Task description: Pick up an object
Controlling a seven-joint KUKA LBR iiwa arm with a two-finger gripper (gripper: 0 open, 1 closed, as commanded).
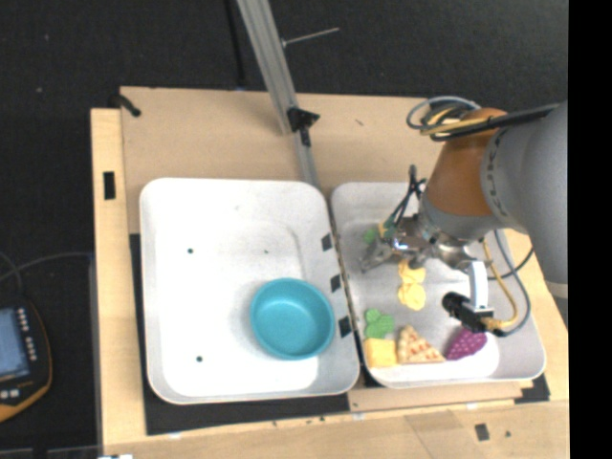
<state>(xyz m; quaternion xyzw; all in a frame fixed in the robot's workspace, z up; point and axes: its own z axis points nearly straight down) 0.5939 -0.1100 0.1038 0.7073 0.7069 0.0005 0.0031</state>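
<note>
Here the arm [497,175] reaches in from the right over the right bin [521,366], its orange band above the wrist. The gripper [382,249] sits low over the far left part of that bin; whether it is open or closed cannot be told from this slant, and nothing can be seen held in it. Just to the right and nearer lies a yellow toy [412,289], apart from the gripper. Along the bin's near edge sit a green piece [379,324], a yellow block [380,353] touching it on the near side, a pizza slice [418,347] beside the block, and purple grapes [466,343] further right. A black cable [512,290] loops down from the wrist. The left bin [191,228] holds a blue bowl [292,317], upright, in its near right corner.
</note>
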